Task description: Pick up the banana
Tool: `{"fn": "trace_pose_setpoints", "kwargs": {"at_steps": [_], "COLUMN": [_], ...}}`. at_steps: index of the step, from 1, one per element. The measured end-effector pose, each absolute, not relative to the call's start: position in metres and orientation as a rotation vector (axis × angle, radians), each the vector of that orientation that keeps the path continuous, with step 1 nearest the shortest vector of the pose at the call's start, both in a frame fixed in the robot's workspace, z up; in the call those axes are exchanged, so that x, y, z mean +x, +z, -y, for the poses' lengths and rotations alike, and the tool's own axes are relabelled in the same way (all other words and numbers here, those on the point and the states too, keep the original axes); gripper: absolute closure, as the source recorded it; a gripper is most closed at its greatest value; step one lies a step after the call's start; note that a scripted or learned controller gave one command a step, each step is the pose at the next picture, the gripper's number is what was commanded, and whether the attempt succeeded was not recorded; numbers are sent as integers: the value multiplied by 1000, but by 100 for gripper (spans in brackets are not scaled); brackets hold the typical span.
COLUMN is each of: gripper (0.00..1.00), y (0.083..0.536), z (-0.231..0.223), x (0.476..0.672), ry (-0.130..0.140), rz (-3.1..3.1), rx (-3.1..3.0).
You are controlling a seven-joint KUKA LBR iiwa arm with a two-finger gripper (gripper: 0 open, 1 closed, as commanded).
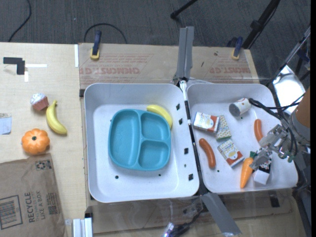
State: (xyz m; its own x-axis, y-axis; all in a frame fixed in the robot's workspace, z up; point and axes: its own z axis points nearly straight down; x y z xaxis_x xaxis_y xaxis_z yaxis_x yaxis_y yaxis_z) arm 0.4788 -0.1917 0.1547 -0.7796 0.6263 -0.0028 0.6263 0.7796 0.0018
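Camera view: banana (161, 114) lies by the left bin's (94, 147) far edge; gripper (266, 151), unreadable, hangs over right bin (276, 181).

From my remote station I read this as a robotics laboratory. Two shallow white bins (94, 132) sit side by side on a plywood bench (148, 60) fastened with clamps (95, 51). Black tripod legs (266, 14) and loose cables (103, 28) cross a grey carpeted floor (123, 9). Toy food props, among them a pumpkin (35, 141) and a cupcake (39, 102), lie on cardboard (29, 83) at left.
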Motion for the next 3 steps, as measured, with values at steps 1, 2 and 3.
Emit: {"fn": "trace_pose_setpoints", "kwargs": {"at_steps": [1, 2, 3], "gripper": [0, 0, 0], "y": [222, 185, 98], "z": [210, 221, 113], "x": [479, 479, 511], "ry": [0, 2, 0], "rz": [-3122, -3120, -3097], "rx": [313, -346, -437]}}
